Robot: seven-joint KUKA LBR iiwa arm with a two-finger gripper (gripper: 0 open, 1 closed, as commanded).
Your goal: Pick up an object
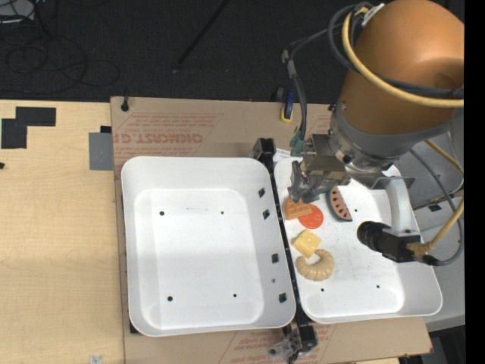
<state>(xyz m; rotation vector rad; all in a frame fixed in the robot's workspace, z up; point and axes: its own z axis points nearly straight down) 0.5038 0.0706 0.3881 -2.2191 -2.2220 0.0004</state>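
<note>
Orange wedge-shaped piece (292,209) lies at the left wall of the right white bin (394,302), touching a red round disc (311,218). The gripper (301,192) hangs just above it; open or closed cannot be determined. Risk: wall and disc crowd the piece, so a grasp may slip.

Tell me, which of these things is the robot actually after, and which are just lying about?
For the job: claw, right bin, and its pickable pieces: red disc, orange piece, watermelon slice, yellow block, beige ring.
Lying about: left bin, cardboard sheet, cables at the back.
</note>
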